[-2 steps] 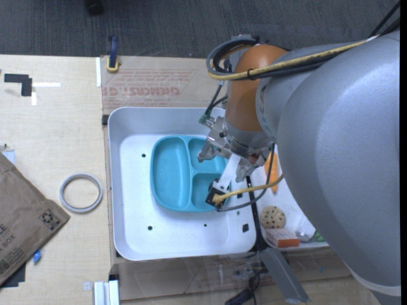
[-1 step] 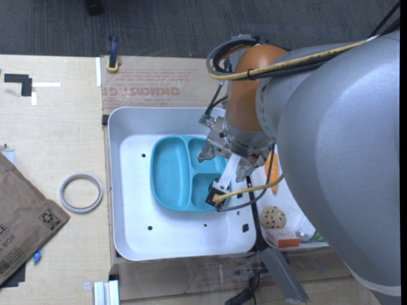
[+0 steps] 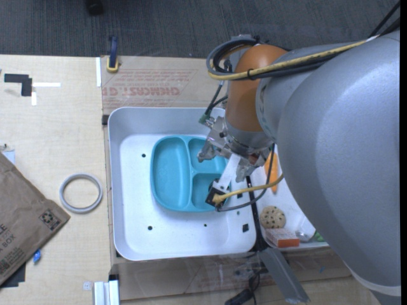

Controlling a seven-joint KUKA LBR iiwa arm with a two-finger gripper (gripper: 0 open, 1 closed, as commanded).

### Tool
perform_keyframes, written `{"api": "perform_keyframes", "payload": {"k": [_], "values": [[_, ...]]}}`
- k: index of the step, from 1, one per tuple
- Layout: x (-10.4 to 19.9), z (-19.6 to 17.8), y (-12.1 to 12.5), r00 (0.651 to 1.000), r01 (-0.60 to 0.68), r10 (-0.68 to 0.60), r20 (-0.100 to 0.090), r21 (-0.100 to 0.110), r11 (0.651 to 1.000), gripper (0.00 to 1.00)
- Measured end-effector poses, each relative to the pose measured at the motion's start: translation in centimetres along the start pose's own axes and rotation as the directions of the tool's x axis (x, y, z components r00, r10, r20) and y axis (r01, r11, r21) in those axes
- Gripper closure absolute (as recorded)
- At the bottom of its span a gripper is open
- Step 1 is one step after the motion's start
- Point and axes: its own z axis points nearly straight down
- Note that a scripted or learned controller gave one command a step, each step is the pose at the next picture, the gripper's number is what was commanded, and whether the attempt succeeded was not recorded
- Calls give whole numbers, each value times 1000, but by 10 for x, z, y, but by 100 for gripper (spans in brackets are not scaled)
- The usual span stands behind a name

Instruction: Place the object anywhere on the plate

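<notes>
Above the three-o'clock compartments of the blue plate [image 3: 170, 178], gripper [image 3: 215, 165] with jaws' state impossible to tell; likeliest object, a speckled cookie [image 3: 273, 218], at five o'clock, off the plate.

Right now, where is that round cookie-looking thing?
In the camera view, the cookie lies in the right-hand bin, low and right of the blue plate, just below an orange stick.

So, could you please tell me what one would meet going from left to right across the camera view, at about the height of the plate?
Brown cardboard box → tape ring → white bin's left wall → blue divided plate → claw → cookie.
</notes>
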Motion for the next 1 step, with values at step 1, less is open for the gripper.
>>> {"api": "perform_keyframes", "payload": {"k": [1], "values": [[0, 0, 0, 1000, 0, 0, 0, 0, 1000, 0]]}}
